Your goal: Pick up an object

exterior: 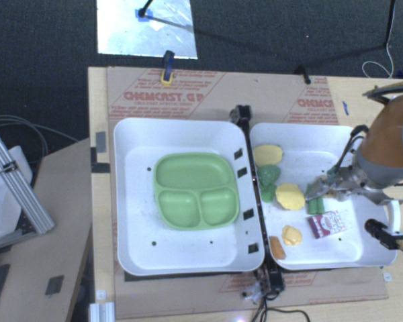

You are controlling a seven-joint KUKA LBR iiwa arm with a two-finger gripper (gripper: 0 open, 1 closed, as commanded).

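The right bin [342, 136] holds several small objects. A pale yellow piece [267, 154] lies at its upper left, with a bumpy green piece [269, 175] below it. Further down are a yellow lump [290, 196], a small green block [316, 206], a red and white packet [327, 224], a small yellow piece [291, 235] and an orange piece [277, 247]. My gripper [318, 191] hangs low inside this bin, just above the green block and right of the yellow lump. Nothing is visibly held in it.
The left bin [131, 180] holds a light green divided plate [195, 190]. A black hinge strip [252, 193] runs between the bins. The grey arm with its orange band [389, 139] covers the right bin's right side. A yellow clamp [167, 69] sits at the bench's far edge.
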